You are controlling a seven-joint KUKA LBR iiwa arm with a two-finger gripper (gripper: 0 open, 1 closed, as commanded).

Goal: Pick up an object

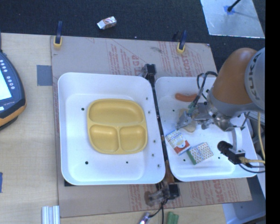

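My gripper (pixel 186 120) is down in the right bin (pixel 175 164), near its middle, just over a small pale object (pixel 191 127). Beside it in the same bin lie an orange sausage-shaped piece (pixel 184 97) toward the back, a white and red packet (pixel 178 141) and a green patterned packet (pixel 199 153) toward the front. Whether anything sits between the gripper's tips cannot be made out.
The left bin (pixel 74 167) holds a yellow divided plate (pixel 116 126). A teach pendant (pixel 2 90) lies at the far left of the bench. Clamps (pixel 58 41) sit at the board's back edge. A small wrapper (pixel 107 23) lies on the dark floor beyond.
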